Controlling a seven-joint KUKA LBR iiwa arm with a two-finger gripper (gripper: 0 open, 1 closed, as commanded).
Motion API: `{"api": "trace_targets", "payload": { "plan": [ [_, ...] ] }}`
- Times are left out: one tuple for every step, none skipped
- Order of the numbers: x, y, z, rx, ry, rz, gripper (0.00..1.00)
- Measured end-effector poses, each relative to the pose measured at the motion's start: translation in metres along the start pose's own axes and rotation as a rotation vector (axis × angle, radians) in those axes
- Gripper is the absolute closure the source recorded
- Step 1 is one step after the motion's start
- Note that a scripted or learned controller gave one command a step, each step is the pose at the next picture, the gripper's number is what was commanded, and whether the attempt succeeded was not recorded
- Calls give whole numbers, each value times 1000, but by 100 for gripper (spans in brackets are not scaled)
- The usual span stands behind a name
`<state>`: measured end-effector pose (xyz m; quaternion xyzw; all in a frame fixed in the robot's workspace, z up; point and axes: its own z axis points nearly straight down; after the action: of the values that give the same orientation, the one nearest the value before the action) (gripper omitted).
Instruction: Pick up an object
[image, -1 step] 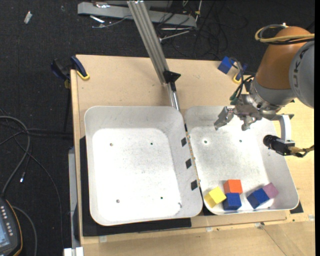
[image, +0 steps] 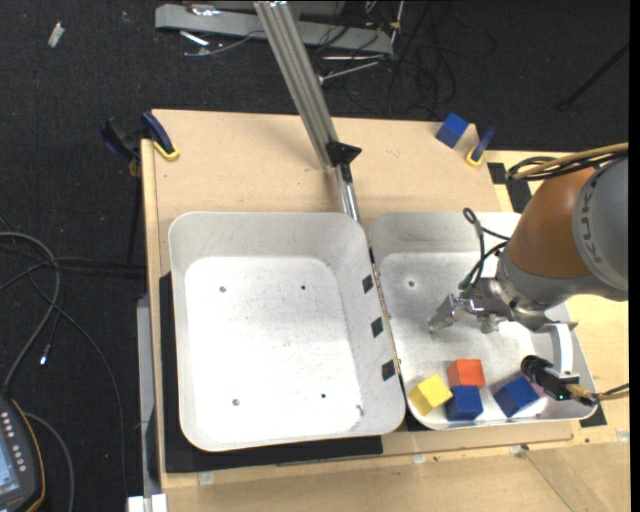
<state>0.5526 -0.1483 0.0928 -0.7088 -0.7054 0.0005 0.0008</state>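
While the arm (image: 560, 240) is reaching in from three o'clock, I am watching its gripper (image: 452, 313) hanging over the middle of the right bin (image: 420, 240), tilted toward nine o'clock. I am seeing nothing held under it, and I cannot tell from this slant how the jaws are standing, so I am not guessing.

The candidates are sitting in a cluster at the bin's six o'clock edge. An orange cube (image: 465, 373) is lying nearest the tool, a yellow cube (image: 432, 393) is resting at its seven o'clock, and a blue cube (image: 465, 402) is sitting directly below the orange one, apparently touching it. A second blue block (image: 516, 396) is lying toward four o'clock, just beside a dark fitting on the arm. The left bin (image: 200, 250) is carrying nothing I would go for, and a stray blue cube (image: 453, 129) is sitting out on the wooden bench (image: 250, 160) at twelve o'clock, well away from both bins.

I am judging this as the approach step, with no grasp made yet. Next, I am expecting the tool to need shifting toward five o'clock, over the orange cube, then descending squarely. Because the cubes are crowding together, I am worrying about a finger landing on a neighbour.
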Motion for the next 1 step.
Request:
{"api": "trace_targets", "payload": {
  "plan": [
    [45, -8, -2, 0, 2, -10, 0]
  ]
}}
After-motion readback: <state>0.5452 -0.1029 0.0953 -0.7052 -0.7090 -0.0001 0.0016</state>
